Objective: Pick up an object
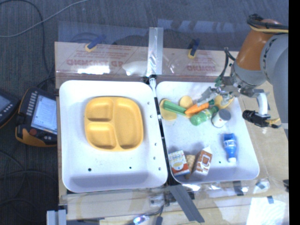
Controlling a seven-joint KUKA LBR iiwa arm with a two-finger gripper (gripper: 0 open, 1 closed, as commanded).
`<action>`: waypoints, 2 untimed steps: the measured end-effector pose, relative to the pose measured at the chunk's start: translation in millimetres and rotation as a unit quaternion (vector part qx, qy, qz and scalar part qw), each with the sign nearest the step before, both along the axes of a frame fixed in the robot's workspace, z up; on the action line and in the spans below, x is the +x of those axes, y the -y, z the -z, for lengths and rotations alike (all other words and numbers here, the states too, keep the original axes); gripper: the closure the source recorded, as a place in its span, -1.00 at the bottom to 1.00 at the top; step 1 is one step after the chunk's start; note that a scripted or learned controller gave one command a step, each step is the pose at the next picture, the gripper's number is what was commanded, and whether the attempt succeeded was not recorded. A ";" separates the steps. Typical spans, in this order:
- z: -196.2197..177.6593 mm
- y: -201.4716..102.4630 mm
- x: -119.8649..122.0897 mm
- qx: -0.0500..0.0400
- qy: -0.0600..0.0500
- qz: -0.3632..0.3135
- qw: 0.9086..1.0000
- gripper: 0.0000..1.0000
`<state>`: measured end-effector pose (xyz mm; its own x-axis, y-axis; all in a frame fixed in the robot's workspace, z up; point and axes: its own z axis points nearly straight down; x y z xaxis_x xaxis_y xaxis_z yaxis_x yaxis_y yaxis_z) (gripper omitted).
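Camera view: claw [213, 93], grip state unclear, hangs over crowded toys near the right bin's [243, 170] far edge; closing there may nudge the carrot [197, 108] aside.

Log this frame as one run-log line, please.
arm: over right bin | gripper: above toy food pile, grasp unconfirmed | left bin: yellow tray | task: not yet done

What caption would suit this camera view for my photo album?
Robot arm's gripper reaches toward toy food in the right bin; a yellow divided plate sits in the left bin.
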<state>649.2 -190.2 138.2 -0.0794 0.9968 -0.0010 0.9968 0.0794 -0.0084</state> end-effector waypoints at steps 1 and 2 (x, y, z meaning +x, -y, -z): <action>33.6 -18.6 -3.3 0.001 0.001 0.003 1.000 -1.00; 27.9 -19.3 -3.3 0.001 -0.002 0.001 1.000 1.00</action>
<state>645.9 -171.0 110.3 -0.0776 0.9970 0.0003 0.9969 0.0776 -0.0116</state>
